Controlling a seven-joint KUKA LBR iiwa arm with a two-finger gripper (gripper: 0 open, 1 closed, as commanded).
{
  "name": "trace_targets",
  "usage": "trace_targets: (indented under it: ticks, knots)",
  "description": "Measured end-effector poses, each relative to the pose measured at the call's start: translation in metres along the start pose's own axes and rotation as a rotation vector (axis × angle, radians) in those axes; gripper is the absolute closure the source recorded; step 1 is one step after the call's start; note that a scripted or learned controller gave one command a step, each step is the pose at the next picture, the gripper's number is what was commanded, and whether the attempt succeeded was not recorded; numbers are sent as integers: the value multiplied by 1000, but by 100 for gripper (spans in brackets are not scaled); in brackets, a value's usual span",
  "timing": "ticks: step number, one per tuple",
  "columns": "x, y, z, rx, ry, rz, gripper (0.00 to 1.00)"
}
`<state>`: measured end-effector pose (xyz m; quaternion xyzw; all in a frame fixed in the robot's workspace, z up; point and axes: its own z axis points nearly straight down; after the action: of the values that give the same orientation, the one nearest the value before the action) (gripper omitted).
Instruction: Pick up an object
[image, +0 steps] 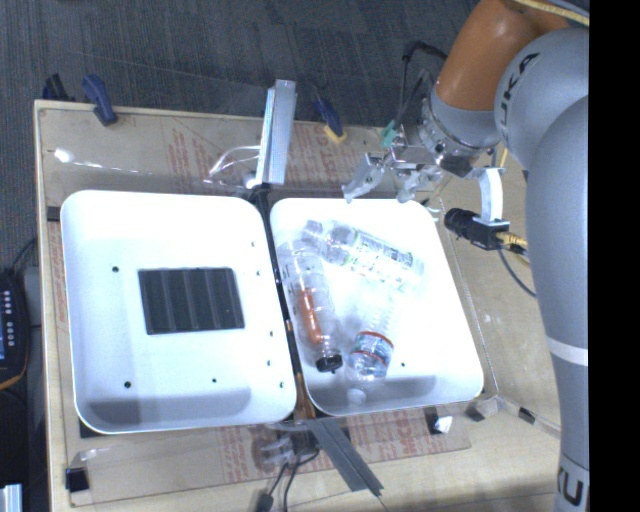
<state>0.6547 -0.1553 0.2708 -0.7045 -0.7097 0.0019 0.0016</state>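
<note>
Bottles are the pick targets, all clear plastic, all in the right bin (455, 330). One long bottle (372, 252) lies along the bin's far part, slanting from upper left to lower right, label faintly visible. A second bottle with an orange-brown tint (310, 300) lies roughly along the bin's left wall, black cap (328, 362) at the near end; its far end touches or overlaps the long bottle, can't tell which. A third, smaller bottle (370, 355) with a blue label band sits near the front of the bin, just beside the black cap. Left bin (90, 250) holds a dark ribbed rectangular pad (190, 300) lying flat near its middle. Gripper (390, 180) is above the far rim of the right bin, past the bottles and well apart from them, not touching anything visible. Fingers look spread, with nothing between them. Orange band (480, 55) and grey arm (560, 200) come in from the upper right. A black connector with cable (475, 228) hangs off the wrist, over the bin's right far corner. Blue clamps (98, 98) on the bench's far edge, and a grey upright bar (277, 130) stands behind the gap between the two bins.
</note>
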Motion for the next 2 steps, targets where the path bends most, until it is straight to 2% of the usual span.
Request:
trace_targets:
  ticks: [1,2]
  knots:
    - [0,2,-85,-6,0,-86,0]
    - [42,-25,60,0,0,-160,0]
